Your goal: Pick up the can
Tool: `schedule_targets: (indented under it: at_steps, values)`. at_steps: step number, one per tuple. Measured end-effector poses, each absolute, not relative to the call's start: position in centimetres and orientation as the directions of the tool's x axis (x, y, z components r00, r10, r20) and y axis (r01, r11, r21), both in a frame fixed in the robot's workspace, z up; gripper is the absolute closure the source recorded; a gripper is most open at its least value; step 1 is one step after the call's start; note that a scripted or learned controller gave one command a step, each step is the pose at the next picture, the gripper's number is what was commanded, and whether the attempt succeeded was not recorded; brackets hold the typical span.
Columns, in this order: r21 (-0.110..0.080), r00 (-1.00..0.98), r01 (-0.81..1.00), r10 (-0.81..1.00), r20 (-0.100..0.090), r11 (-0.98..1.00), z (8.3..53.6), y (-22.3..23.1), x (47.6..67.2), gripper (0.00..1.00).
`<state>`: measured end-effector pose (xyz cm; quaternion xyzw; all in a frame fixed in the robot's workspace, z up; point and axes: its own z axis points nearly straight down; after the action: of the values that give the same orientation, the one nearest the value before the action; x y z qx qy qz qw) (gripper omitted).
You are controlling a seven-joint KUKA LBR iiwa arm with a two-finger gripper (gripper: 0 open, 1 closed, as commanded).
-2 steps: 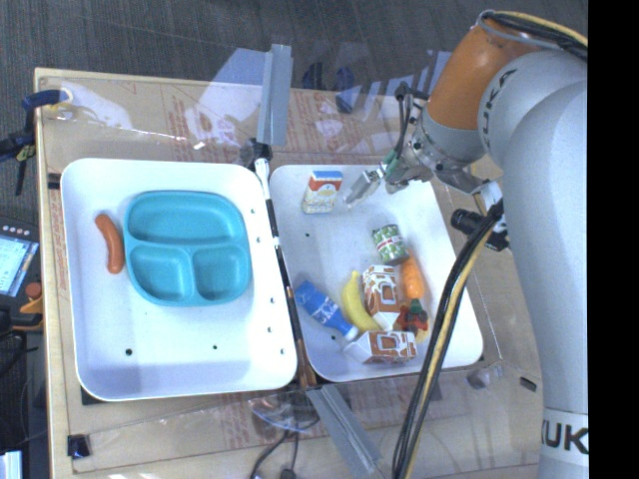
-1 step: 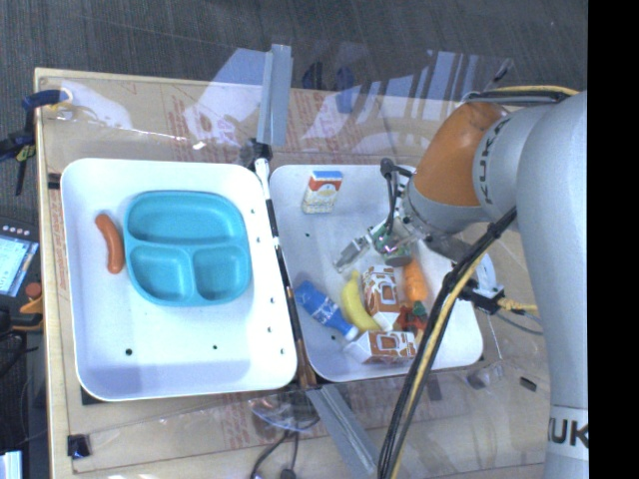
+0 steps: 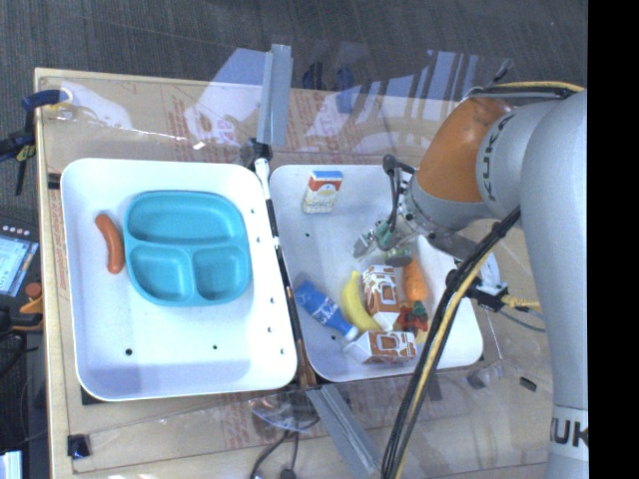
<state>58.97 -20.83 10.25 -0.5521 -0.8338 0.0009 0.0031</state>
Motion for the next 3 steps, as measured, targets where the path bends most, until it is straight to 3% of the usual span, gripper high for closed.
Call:
schedule_targets:
  at_steps: [1,2,3]
  values:
    - [-0.005,-0.39,0.921,0.921,0.004,0.39,10.3,-20.8,59.0,0.0]
    - [-0.003,-0.494,0.869,0.869,0.004,0.494,9.0,-20.9,55.0,0.0]
    - [-0.002,-0.348,0.938,0.938,0.001,0.348,9.1,-21.0,62.5,0.0]
